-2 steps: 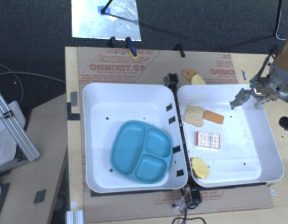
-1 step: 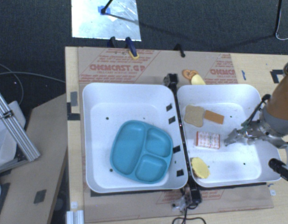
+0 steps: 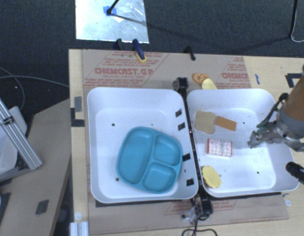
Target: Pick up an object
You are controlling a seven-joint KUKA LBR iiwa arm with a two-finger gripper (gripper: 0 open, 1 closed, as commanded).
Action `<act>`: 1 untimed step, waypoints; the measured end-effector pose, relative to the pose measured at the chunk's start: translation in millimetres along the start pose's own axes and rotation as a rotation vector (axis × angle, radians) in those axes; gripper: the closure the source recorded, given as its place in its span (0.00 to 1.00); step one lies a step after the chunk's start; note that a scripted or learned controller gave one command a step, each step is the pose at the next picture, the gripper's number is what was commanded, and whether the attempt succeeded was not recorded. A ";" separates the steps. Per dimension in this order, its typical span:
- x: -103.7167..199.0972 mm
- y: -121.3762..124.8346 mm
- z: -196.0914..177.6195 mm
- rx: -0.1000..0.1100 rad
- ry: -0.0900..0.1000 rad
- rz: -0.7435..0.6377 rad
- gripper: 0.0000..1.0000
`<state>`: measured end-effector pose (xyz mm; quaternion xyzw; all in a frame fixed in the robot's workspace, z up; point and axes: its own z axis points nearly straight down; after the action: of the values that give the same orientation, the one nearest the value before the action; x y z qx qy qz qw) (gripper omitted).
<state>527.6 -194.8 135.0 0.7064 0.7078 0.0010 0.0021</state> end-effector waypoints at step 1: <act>27.6 57.8 49.4 -0.003 -0.001 -0.005 1.00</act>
<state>585.6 -167.2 85.8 0.7045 0.7097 0.0016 0.0036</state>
